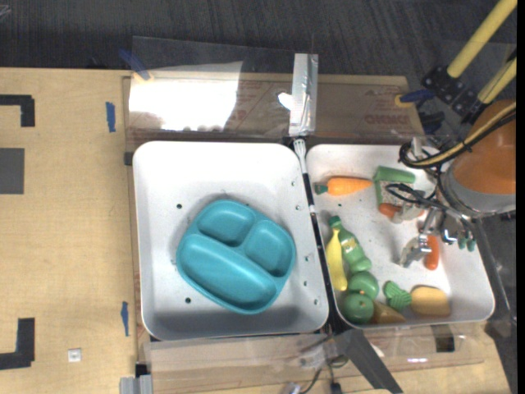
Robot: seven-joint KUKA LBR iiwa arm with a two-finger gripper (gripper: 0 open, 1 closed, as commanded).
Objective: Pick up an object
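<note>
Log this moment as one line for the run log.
arm: over right bin | gripper: low, near bin floor | carrot: untouched | left bin: teal tray

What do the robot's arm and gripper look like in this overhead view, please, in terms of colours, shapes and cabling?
The arm enters from the right as a rounded body with a broad orange band. Black and yellow cables loop across its wrist. The gripper below is a small cluster of silvery metal and dark parts, with an orange-red tip. It is too cluttered to make out finer markings.

Bright overhead light, glare on the plastic sheet (184,101), slightly soft focus perhaps.
</note>
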